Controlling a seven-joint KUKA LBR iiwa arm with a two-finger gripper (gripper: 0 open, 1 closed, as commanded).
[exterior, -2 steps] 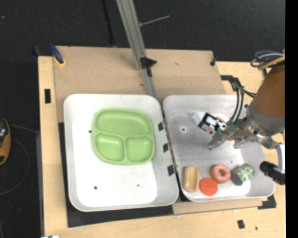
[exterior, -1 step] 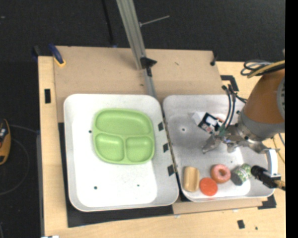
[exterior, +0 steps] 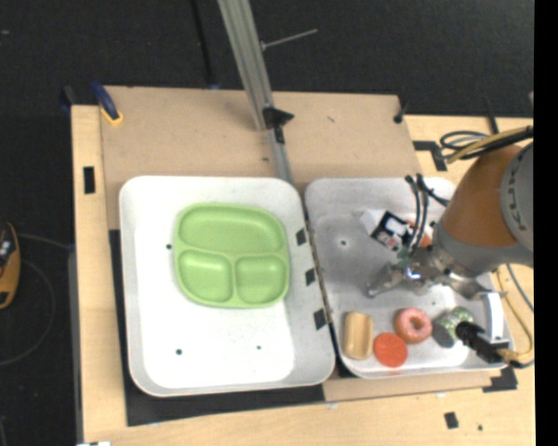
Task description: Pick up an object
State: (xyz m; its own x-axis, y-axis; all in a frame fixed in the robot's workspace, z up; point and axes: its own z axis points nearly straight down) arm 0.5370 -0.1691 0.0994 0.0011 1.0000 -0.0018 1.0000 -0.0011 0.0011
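My gripper (exterior: 387, 282) reaches in from the right and hangs low over the middle of the right bin (exterior: 339, 212), with bare bin floor under its tip. Along that bin's front edge lie a tan bread-like roll (exterior: 356, 334), a red round piece (exterior: 390, 349), a pink donut (exterior: 413, 323) and a green and grey object (exterior: 451, 328). The donut is the closest of them, just in front of the gripper and a little to its right. Nothing shows between the gripper's tips.
The left bin (exterior: 149, 342) holds a green divided plate (exterior: 231, 254) in its rear half. A grey metal post (exterior: 251, 63) slants up behind the bins. The orange-banded arm (exterior: 479, 212) covers the right bin's right side.
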